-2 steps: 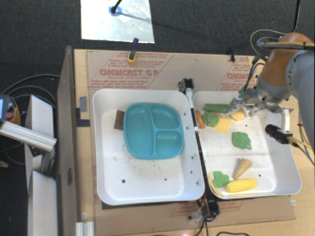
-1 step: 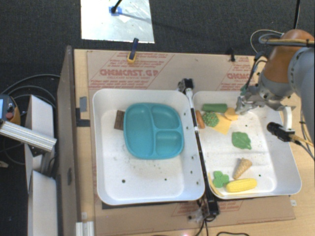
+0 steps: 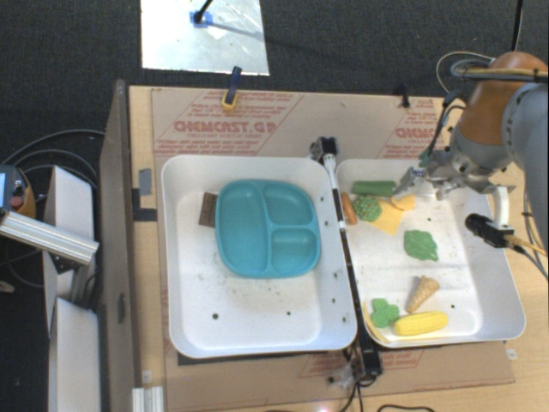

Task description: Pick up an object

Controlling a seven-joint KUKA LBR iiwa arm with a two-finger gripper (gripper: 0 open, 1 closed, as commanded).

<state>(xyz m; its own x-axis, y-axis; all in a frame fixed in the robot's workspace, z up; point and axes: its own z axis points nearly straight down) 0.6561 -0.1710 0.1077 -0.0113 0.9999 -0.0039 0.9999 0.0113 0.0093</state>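
Left bin: teal tray. Right bin: green stick, broccoli, yellow cheese wedge just left of and below the gripper, seemingly touching. Fingers too blurred: open or closed, cannot tell. Nothing visibly held.

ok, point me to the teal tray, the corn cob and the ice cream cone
teal tray (image 3: 268,228): camera view, on the ridge between its compartments, left bin.
corn cob (image 3: 420,323): camera view, middle of the yellow cob, right bin's near edge.
ice cream cone (image 3: 421,293): camera view, mid-cone, right bin.
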